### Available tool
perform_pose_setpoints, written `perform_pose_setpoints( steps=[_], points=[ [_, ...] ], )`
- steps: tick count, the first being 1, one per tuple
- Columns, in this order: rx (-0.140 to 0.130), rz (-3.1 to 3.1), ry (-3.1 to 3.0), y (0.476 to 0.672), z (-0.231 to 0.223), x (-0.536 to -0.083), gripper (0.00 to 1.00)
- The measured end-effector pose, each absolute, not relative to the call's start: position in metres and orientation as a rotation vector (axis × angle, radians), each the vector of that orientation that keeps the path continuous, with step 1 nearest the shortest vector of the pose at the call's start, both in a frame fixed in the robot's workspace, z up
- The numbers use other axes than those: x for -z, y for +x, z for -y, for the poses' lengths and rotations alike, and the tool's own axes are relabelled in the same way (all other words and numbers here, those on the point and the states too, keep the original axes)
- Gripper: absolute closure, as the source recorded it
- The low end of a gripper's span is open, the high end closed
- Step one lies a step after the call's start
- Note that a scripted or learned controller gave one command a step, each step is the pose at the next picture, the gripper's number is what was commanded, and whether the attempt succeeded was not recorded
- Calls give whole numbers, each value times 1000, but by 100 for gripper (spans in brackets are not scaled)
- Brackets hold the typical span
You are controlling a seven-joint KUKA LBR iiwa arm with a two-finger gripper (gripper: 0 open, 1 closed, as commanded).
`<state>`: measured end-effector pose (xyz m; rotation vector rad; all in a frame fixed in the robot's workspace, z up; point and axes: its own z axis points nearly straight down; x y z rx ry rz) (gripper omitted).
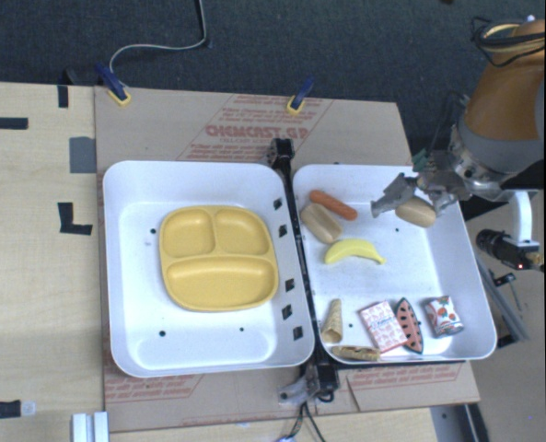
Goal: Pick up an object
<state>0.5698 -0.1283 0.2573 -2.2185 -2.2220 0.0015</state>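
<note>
Camera view: jaws [409, 201] over right bin [457, 247], clasping a tan bun [417, 214].

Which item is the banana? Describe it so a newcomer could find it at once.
Look at the right bin, the one without the yellow tray. Near its middle, just below the hot dog bun, lies the banana. It is the bin's one bright yellow, curved piece; the items around it are tan, orange-red or printed.
</note>
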Motion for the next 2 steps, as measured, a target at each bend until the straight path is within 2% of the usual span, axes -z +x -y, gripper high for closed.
perform_pose_setpoints(
  steps=[1,2],
  points=[
    [-3,2220,-2220,588,147,-117,0],
    [3,2225,-2221,652,111,-86,0]
  ],
)
